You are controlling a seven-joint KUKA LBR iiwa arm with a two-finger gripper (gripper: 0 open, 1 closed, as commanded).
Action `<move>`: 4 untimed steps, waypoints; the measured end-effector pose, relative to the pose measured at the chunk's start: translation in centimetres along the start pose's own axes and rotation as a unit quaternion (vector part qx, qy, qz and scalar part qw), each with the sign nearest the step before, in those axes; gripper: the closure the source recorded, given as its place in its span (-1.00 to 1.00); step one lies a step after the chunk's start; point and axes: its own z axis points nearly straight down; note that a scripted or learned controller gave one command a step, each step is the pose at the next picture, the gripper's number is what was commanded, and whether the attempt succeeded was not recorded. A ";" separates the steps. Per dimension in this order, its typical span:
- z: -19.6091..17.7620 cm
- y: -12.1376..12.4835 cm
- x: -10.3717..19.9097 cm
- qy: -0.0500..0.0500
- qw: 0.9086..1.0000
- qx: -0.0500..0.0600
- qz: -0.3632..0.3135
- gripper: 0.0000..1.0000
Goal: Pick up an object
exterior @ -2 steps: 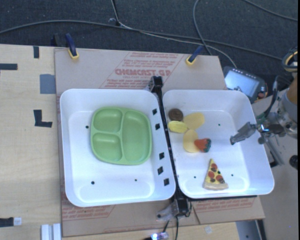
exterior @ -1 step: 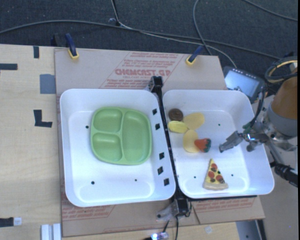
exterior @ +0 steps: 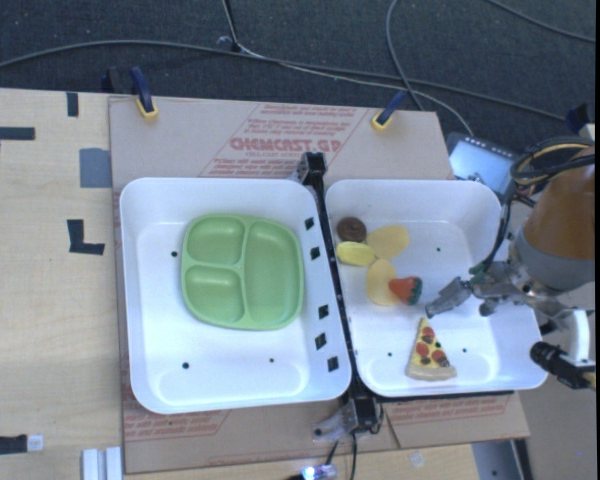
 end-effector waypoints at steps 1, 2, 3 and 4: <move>5.3 0.0 0.1 -0.001 1.000 -0.002 0.000 -1.00; 3.9 0.1 0.0 -0.001 1.000 -0.003 0.000 1.00; -2.1 -0.2 -0.6 -0.002 1.000 -0.005 0.000 1.00; -7.0 -1.1 -0.8 -0.002 1.000 -0.004 0.000 1.00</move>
